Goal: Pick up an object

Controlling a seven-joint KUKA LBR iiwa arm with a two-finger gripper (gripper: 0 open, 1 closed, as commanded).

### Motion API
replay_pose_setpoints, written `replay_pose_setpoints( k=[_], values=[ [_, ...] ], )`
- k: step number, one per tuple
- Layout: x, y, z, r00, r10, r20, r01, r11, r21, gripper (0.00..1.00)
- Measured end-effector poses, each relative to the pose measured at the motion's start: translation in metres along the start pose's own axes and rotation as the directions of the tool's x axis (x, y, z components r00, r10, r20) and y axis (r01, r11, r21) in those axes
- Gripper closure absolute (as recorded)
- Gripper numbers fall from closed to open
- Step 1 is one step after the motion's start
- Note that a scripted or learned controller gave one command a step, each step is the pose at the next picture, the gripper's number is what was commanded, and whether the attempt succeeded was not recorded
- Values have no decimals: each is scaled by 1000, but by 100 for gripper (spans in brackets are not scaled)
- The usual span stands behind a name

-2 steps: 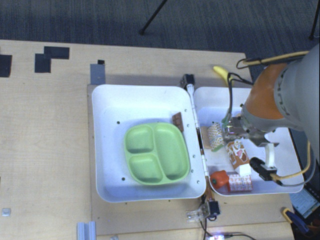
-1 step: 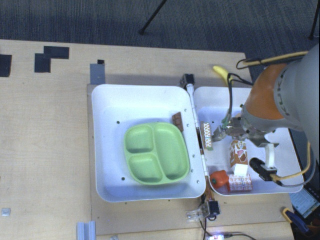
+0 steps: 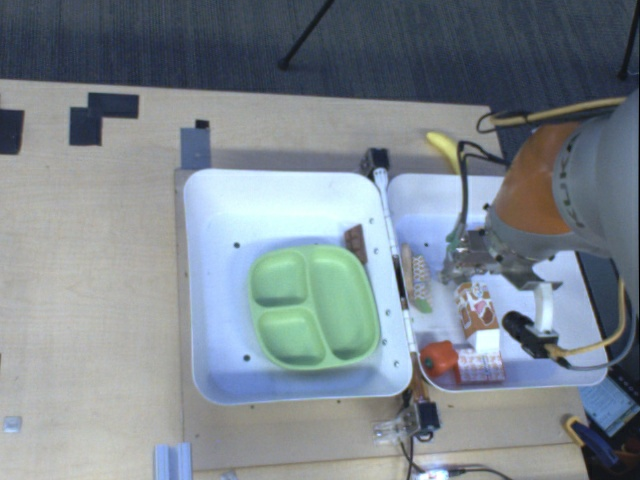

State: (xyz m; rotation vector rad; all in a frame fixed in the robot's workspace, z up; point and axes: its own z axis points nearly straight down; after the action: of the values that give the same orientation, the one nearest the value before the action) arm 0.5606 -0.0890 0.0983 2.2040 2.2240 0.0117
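So the arm (image 3: 570, 183) comes in from the right and hangs over the right bin (image 3: 430, 200), with the gripper (image 3: 468, 260) down low near the middle of that bin. Honestly can't tell how the pincer stands from up here, the wrist hides most of it.

Closest candidate to grab is the brown-and-white snack packet (image 3: 477, 308), lying flat just below and a touch right of the gripper, pretty much beside it. I can't say for sure whether they're touching. A small white block (image 3: 485, 341) sits right at the packet's lower end, and below that there's a red-patterned box (image 3: 481, 368) with a red-orange round thing (image 3: 438, 355) jammed up against its left side, both near the bin's front wall.

To the gripper's left, along the wall shared by the two bins, there's a tan ridged strip (image 3: 416, 276) with a bit of green at its bottom end.

The left bin (image 3: 215, 298) has a green divided plate (image 3: 313, 306) and a little brown piece (image 3: 354, 239) just beside the plate's top right corner. A yellow banana-looking thing (image 3: 443, 148) lies on the bench behind the right bin.
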Motion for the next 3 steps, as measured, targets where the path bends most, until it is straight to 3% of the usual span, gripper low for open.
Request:
replay_pose_setpoints(
  k=[1,2,3],
  values=[
    [-45,90,12,1000,3,-1,-3,1000,9,100],
    [-119,33,-67,1000,6,1,-6,1000,8,100],
    [-118,85,-126,1000,3,0,-3,1000,7,100]
  ],
)
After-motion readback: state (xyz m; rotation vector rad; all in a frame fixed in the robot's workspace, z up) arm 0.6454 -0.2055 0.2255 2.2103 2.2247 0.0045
